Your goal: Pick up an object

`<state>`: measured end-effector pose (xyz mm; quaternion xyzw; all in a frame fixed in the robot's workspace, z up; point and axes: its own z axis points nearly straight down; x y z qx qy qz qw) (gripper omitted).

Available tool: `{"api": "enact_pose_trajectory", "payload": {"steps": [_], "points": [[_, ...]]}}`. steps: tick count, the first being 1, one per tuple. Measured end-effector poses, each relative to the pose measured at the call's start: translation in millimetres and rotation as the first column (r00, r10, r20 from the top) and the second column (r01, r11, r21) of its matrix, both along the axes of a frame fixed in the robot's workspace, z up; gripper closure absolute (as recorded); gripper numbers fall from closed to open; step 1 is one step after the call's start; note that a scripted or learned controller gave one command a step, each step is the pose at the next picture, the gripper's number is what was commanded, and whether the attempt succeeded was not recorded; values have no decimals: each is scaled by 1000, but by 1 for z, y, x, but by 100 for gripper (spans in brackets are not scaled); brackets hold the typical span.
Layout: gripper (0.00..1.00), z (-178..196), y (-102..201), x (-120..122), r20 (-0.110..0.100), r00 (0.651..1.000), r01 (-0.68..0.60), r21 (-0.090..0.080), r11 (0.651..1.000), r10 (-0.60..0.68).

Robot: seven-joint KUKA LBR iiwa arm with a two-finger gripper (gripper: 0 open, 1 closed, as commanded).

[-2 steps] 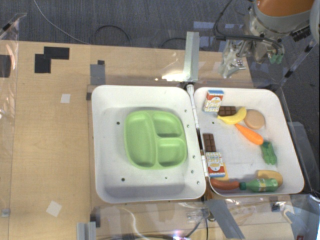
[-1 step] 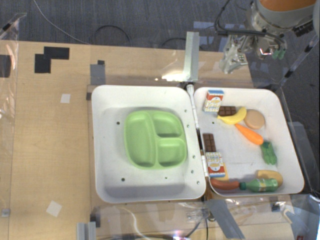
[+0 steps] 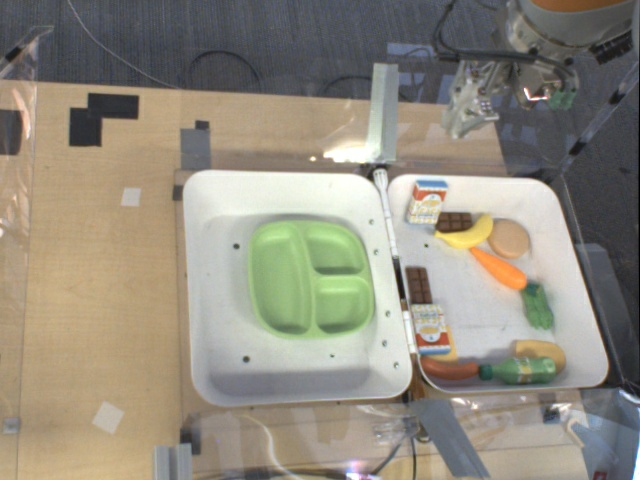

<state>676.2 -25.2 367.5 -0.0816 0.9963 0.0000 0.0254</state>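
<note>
Hanging beyond the far rim of the right bin (image 3: 560,203), tool (image 3: 470,118) carrying nothing; finger spread impossible to tell. Nothing picked yet. Lying inside that bin: juice carton (image 3: 426,201), banana (image 3: 467,233), carrot (image 3: 498,267), chocolate bar (image 3: 418,286), green bottle (image 3: 518,371). Left of that bin, second bin (image 3: 200,268) holding a green tray (image 3: 308,278).

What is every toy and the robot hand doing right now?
gripper: up behind the right bin, holding nothing
green plate: flat in the left bin
banana: lying on a chocolate bar
carrot: lying loose
milk carton: lying flat in the far corner
green bottle: on its side
sausage: lying along the near wall
</note>
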Motion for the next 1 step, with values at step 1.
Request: {"api": "enact_pose_trajectory", "payload": {"steps": [1], "points": [[100, -47, 71, -7, -44, 989, 143, 1, 990, -143]]}}
